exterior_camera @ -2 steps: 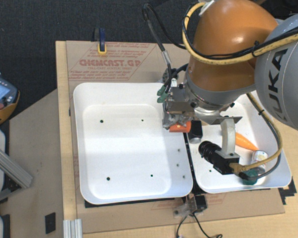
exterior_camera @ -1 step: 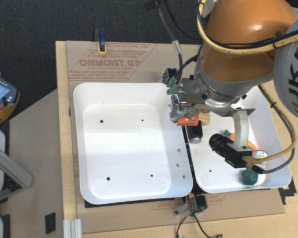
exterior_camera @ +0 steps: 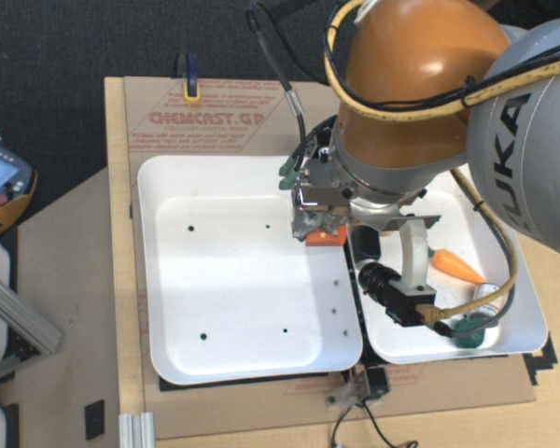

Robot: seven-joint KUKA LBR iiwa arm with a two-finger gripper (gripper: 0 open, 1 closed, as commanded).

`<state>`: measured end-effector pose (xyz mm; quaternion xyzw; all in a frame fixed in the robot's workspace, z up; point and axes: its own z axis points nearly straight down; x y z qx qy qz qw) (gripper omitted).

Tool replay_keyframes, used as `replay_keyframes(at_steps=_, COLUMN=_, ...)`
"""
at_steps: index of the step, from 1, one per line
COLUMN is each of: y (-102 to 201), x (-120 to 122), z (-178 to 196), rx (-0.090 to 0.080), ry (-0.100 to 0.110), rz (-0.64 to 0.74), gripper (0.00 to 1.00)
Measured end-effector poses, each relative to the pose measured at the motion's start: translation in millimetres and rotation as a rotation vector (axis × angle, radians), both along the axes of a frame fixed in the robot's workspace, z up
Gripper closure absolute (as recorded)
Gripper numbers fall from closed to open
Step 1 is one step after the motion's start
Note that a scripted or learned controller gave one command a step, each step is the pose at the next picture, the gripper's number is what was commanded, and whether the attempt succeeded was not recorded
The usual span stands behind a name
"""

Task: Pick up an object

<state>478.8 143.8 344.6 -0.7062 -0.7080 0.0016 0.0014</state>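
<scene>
1. Gripper (exterior_camera: 319,215) is seen low at the divider between the left bin (exterior_camera: 168,278) and right bin (exterior_camera: 518,329); a rim strike is risked.
2. Jaws state cannot be told; they are masked by the wrist.
3. An orange object (exterior_camera: 325,237) is partly hidden under the gripper.
4. A carrot-like piece (exterior_camera: 458,267) and a teal item (exterior_camera: 470,334) are seen in the right bin; a miss is likely.

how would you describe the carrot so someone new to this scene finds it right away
Start at the right white bin, the one the grey and orange arm hangs over. Near that bin's right side, just right of the arm's white bracket, lies the carrot, a small tapered orange piece. The teal object nearer the front rim is darker and rounder.
</scene>
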Motion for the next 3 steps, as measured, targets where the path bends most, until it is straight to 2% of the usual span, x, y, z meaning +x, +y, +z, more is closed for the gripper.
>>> replay_keyframes(at_steps=1, y=18, x=10, z=-19, rx=0.0, ry=0.0, rz=-0.001, gripper=1.0)
replay_keyframes(at_steps=2, y=45, x=27, z=-10, rx=0.001, ry=-0.007, rz=0.0, gripper=1.0)
replay_keyframes(at_steps=3, y=63, x=-1, z=-19, rx=0.0, ry=0.001, rz=0.001, gripper=1.0)
